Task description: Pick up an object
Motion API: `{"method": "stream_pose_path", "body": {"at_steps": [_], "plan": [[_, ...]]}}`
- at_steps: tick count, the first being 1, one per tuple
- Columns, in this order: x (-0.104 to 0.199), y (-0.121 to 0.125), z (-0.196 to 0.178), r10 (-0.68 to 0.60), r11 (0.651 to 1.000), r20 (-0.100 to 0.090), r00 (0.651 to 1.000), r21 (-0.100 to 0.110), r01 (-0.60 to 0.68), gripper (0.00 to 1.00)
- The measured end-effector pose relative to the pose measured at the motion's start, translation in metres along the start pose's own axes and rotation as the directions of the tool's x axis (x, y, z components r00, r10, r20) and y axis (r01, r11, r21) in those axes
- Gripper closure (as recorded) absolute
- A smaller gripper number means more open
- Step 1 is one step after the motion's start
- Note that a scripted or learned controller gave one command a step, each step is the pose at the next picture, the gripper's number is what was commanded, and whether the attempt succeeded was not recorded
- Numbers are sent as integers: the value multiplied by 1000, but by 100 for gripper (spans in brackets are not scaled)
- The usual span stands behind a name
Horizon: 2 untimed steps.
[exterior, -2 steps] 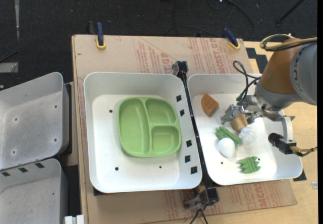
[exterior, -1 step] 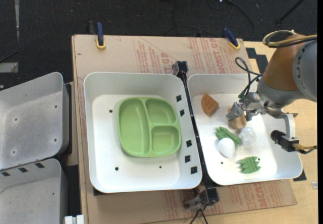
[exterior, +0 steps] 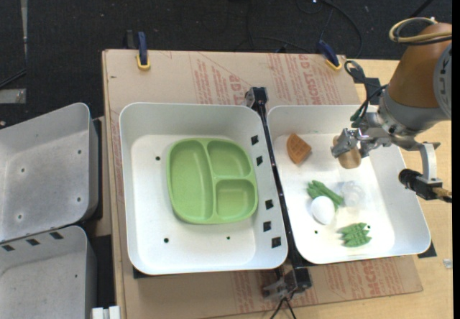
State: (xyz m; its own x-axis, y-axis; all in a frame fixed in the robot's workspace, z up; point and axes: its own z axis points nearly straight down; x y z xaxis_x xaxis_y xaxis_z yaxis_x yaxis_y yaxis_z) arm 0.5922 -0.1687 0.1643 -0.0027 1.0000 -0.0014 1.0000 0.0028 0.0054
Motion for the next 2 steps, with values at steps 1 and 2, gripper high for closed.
{"method": "stream_pose_path", "body": {"at_steps": [1,2], "plan": [[-8,-2,-59,1,1000,0,1000,2,-1,100],[-6,7,-119,-1,1000,1,1000,0,1,100]]}}
